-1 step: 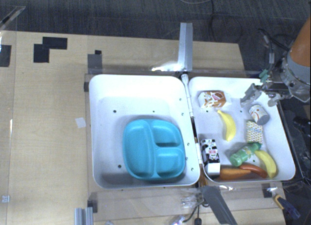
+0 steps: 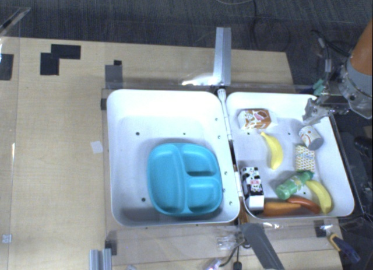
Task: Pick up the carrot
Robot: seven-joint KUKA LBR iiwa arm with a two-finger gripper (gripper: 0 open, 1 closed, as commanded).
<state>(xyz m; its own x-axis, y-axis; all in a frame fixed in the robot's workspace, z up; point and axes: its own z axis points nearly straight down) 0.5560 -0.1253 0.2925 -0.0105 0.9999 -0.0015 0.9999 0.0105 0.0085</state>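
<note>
The carrot (image 2: 284, 207) is a long orange piece lying flat along the front wall of the right bin (image 2: 344, 164), partly tucked under a green bottle (image 2: 293, 185) and a yellow banana (image 2: 320, 195). My gripper (image 2: 310, 116) hangs over the bin's far right corner, well behind the carrot and just above a small grey cylinder (image 2: 311, 138). Nothing shows in its grasp.
The right bin also holds a snack bag (image 2: 255, 119), a second banana (image 2: 273, 150), a patterned block (image 2: 304, 159) and a black-and-white carton (image 2: 252, 182). A blue divided plate (image 2: 184, 178) lies in the left bin (image 2: 125, 146). A metal post (image 2: 223, 56) stands behind the bins.
</note>
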